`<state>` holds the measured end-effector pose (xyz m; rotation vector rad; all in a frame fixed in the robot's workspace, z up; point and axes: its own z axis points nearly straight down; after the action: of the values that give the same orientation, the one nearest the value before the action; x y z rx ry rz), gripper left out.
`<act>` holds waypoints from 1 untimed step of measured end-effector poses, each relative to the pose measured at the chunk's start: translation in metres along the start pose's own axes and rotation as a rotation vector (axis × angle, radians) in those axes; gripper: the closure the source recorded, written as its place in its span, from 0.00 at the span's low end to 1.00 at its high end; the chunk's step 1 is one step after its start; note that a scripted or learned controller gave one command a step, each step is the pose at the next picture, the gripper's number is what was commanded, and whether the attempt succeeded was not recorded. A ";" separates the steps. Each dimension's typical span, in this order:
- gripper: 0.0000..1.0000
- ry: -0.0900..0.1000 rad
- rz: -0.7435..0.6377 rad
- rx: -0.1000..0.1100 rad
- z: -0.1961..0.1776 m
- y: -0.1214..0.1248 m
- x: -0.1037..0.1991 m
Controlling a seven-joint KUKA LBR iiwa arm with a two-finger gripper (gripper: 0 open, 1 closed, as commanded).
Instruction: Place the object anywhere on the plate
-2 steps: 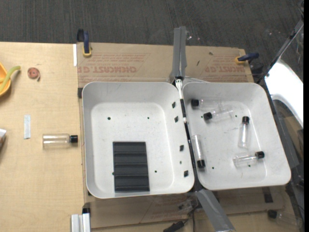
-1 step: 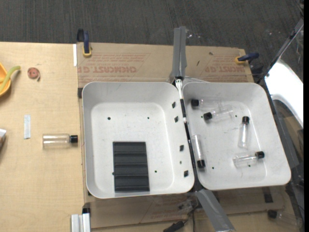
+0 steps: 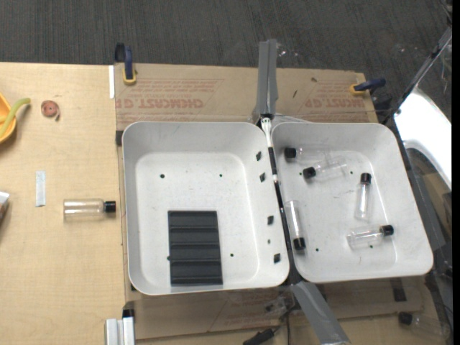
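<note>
A black ribbed plate (image 3: 194, 248) lies flat on the floor of the left white bin (image 3: 144, 157), toward its near side. In the right white bin (image 3: 402, 257) lie several clear vials with black caps. One vial (image 3: 294, 221) rests along the bin's left wall with its cap toward the near side. Another vial (image 3: 362, 198) lies near the middle right, and one more (image 3: 368, 236) sits below it. Two further vials (image 3: 323, 169) lie close together near the far left corner.
A spare clear vial (image 3: 85, 207) lies on the wooden bench left of the bins. A yellow object (image 3: 7, 117) and a small red disc (image 3: 49, 108) sit at the far left. Clamps (image 3: 126, 67) hold cardboard behind the bins. A white shape (image 3: 425, 129) stands at the right.
</note>
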<state>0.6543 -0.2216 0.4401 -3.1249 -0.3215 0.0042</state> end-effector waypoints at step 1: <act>0.00 -0.002 0.003 0.002 0.001 0.000 -0.002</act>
<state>0.6526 -0.2220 0.4393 -3.1238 -0.3172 0.0081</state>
